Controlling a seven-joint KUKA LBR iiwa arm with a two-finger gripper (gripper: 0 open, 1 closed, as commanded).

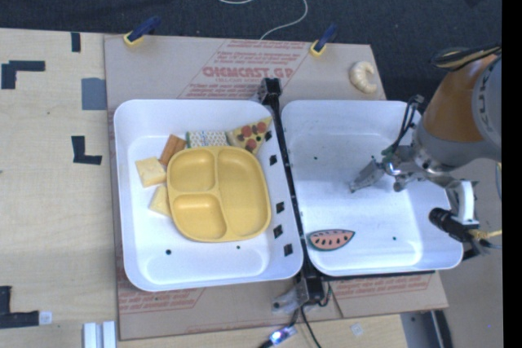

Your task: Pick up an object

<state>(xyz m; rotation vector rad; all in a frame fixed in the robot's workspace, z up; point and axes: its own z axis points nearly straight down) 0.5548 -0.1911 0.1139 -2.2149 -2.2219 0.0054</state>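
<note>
A watermelon slice (330, 239) lies flat near the front edge of the right bin (342, 130). My gripper (363, 180) hangs low over the middle of that bin, pointing left, about a hand's width behind and to the right of the slice and apart from it. Nothing shows at its tip. In the left bin (204, 261) a yellow divided plate (218, 193) fills the centre. Around the plate's back and left lie a pizza slice (251, 133), a brown cracker (172, 148) and a pale cheese square (150, 171).
The arm's grey body with its orange band (457, 114) covers the right bin's right side. A beige lump (364, 76) rests on the cardboard behind that bin. Two clamps (141, 30) (324, 37) hold the cardboard's back edge. A black divider (281, 175) separates the bins.
</note>
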